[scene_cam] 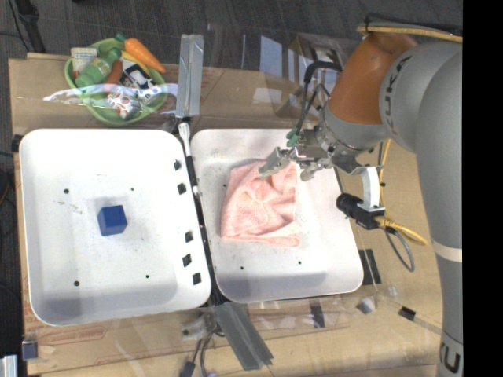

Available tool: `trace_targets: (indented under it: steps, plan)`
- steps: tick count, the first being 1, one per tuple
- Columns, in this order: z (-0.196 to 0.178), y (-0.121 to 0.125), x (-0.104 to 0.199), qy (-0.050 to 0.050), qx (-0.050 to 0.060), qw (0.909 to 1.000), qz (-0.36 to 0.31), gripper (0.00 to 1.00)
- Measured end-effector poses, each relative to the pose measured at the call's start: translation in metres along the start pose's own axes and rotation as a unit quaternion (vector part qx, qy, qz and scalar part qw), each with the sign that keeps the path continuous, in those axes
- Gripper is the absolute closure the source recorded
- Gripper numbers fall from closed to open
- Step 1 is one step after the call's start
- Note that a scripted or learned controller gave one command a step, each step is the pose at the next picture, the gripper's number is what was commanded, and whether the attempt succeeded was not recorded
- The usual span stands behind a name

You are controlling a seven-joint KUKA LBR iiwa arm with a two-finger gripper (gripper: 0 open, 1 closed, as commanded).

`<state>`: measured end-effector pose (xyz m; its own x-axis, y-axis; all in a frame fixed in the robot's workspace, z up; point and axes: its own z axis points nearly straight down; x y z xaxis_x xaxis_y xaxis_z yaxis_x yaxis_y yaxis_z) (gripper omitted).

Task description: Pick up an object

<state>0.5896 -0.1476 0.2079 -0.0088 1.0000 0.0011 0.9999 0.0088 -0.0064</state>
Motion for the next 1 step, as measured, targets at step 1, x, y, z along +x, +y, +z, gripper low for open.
trace_targets:
  steps: [1]
  plan:
    - [0.1117, -0.0081, -0.0456, 0.000, -0.002, 0.9983, -0.058, 0.00]
